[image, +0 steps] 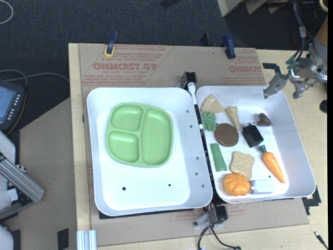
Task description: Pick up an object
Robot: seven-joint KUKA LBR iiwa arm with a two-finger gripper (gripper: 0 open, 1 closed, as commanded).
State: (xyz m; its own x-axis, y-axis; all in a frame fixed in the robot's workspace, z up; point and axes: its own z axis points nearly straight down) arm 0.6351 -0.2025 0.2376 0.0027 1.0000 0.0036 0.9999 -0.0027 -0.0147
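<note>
My gripper (284, 89) hangs over the far right corner of the right bin (302, 160), its fingers open with nothing between them. Below it in the bin lie several toy foods: a small brown piece (264, 120) nearest the gripper, a black block (252, 135), a carrot (273, 165), a round brown patty (227, 134), a tan wedge (232, 116), a pale cheese-like wedge (210, 104), a green leafy piece (208, 121), a green stick (218, 157), a speckled bread slice (242, 163) and an orange pumpkin (237, 184).
The left bin (99, 176) holds a green divided plate (140, 134). A black hinge strip (200, 134) runs between the bins. Clamps (110, 45) sit on the board's far edge. A white flat piece (263, 186) lies by the pumpkin.
</note>
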